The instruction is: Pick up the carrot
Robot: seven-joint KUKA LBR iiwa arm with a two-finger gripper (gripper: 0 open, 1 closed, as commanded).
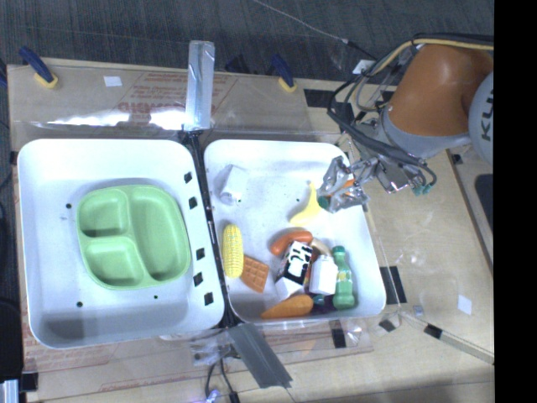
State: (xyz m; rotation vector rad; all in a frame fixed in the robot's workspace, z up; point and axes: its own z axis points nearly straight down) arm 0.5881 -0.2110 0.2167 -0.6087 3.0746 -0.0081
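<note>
The gripper (342, 187) hovers over the right bin (252, 159), finger state impossible to tell; the carrot (288, 307) lies at the near edge.

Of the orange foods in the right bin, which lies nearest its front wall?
The carrot, lying lengthwise along the front wall; the orange waffle and sausage sit farther back.

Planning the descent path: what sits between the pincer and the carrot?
In the camera view, the pincer hangs near the right bin's far right wall; the carrot lies at its near wall. Between them: a yellow piece, a hot dog and a black-and-white carton.
</note>
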